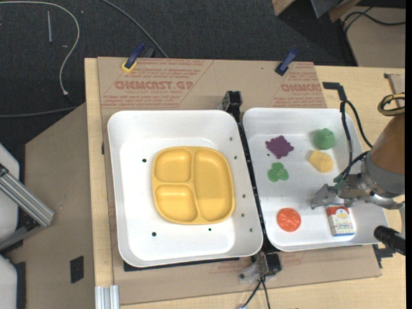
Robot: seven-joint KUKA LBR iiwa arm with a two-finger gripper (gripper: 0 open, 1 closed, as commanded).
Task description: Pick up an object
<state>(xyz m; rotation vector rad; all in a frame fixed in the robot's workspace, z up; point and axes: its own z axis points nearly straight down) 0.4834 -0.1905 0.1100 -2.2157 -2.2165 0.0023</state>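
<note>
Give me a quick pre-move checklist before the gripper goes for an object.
1. Objects in right bin: ok, purple piece, two green pieces, yellow piece, tomato, carton.
2. Gripper over right bin: ok, between tomato and carton.
3. Anything held: cannot tell.
4. Jaws open: cannot tell.
5. Tomato has room around it: ok.
6. Yellow tray in left bin, away from gripper: ok.

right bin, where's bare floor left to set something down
Free patches in the right bin: its top-left corner above the purple piece, and the strip along its left wall beside the small green piece. Crowded: the right half, with the green ball, yellow piece, gripper, carton and orange ball.
</note>
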